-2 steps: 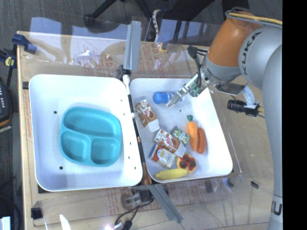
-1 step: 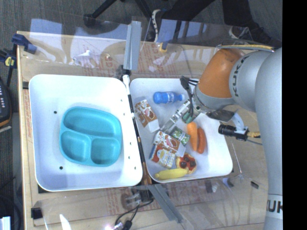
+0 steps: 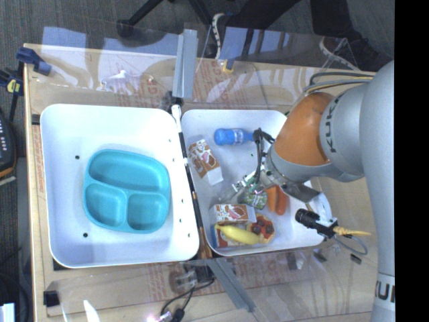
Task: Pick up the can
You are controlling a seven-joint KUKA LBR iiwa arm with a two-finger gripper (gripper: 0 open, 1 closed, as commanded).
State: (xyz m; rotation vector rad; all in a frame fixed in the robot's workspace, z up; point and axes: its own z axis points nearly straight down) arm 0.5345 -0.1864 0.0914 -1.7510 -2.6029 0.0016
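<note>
— Where is the can [image 3: 254, 196] found?
— In the right bin [image 3: 201, 123], mid-floor, directly under the gripper [image 3: 257, 180], whose state cannot be told.
— What is crowded around it?
— A carrot [image 3: 279, 200] just beside, a banana [image 3: 240, 233] and carton [image 3: 232, 212] below, a blue bottle [image 3: 231, 137] above.

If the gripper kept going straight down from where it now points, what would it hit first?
Most likely the can, lying right under the gripper in the right bin. Depth is hard to judge from above; the carrot lies just beside.
</note>
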